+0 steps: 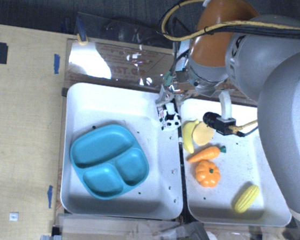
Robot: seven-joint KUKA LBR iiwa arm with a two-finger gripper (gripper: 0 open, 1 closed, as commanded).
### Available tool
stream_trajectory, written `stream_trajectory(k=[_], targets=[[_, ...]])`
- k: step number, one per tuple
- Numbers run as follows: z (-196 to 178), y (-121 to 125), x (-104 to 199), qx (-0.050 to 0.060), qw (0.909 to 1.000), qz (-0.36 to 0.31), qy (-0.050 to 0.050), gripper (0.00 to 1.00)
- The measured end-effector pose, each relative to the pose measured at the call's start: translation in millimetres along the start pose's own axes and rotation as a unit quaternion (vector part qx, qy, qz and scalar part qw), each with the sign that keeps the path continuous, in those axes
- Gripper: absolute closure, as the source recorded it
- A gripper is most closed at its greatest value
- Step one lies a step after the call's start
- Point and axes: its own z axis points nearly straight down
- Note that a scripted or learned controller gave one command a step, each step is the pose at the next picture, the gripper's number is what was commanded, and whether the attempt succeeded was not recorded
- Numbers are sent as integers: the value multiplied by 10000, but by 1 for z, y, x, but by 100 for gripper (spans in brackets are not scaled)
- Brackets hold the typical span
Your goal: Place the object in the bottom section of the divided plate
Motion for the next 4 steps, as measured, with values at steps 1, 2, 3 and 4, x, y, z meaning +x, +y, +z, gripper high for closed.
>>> stream_trajectory(k=[1,2,3,4], targets=[[-10,2,1,-18,10000,-16,-10,100],[-20,3,1,-38,10000,-20,-20,100],[52,8,36,35,9977,-683,-4,100],[43,10,36,16,9976,-689,-8,100]])
